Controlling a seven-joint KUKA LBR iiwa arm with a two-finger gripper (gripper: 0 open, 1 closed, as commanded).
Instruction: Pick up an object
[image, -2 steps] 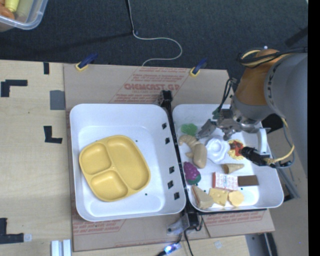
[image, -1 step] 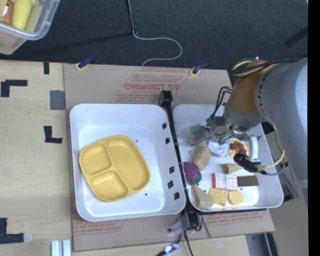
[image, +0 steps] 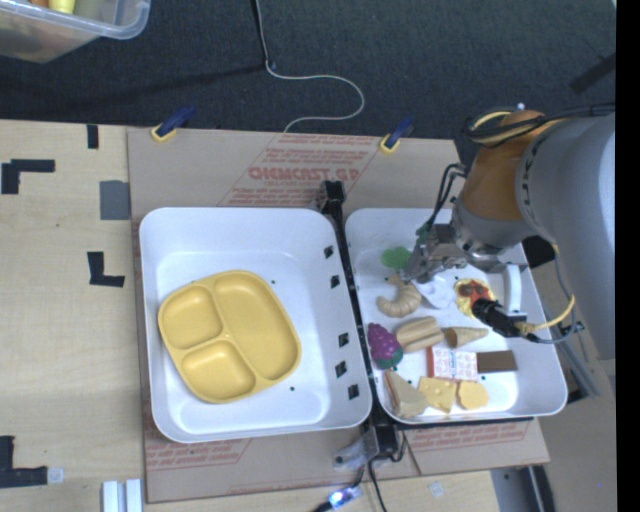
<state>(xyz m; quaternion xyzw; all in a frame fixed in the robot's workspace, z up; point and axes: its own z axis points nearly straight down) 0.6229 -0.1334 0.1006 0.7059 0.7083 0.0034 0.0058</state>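
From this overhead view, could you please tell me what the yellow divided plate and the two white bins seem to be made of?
The yellow divided plate looks like moulded plastic with a matte to satin finish: uniform colour, soft rounded compartment walls, only faint sheen. The left bin and right bin look like thin formed plastic, smooth and slightly glossy, with rounded corners and rolled rims; coated metal cannot be ruled out.

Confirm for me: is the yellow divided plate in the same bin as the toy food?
No, the yellow divided plate lies in the left bin, while the toy food fills the right bin.
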